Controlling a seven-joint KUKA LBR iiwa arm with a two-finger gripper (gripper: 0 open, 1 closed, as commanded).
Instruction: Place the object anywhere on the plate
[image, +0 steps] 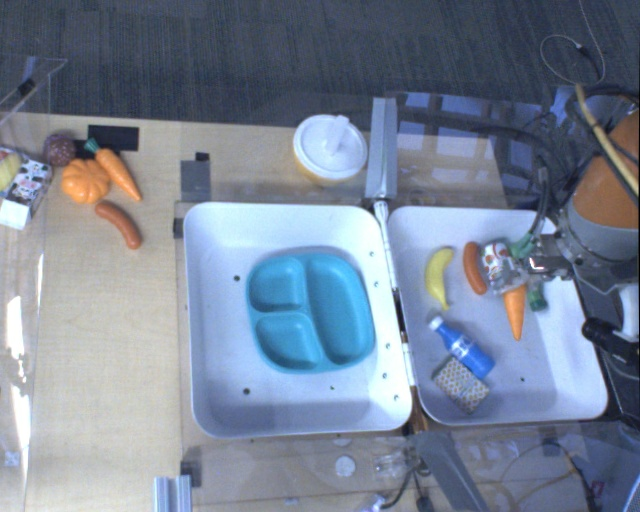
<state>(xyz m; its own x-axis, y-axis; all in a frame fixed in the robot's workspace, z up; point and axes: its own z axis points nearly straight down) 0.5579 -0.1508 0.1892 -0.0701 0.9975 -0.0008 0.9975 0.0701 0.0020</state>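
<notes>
A blue plate (305, 311) with three compartments lies in the middle of the left bin (215, 390). The right bin (570, 395) holds a yellow banana (439, 277), an orange-red sausage (474, 268), a carrot (514, 312), a blue bottle (463, 348) and a speckled block (460, 384). My gripper (497, 265) hangs low over the right bin, just right of the sausage and above the carrot's thick end. I see nothing clearly held in it.
A white lidded cup (331, 147) stands behind the bins. On the bench at far left lie a toy pumpkin (84, 181), a second carrot (120, 172) and a second sausage (119, 224). A metal divider (381, 150) runs between the bins.
</notes>
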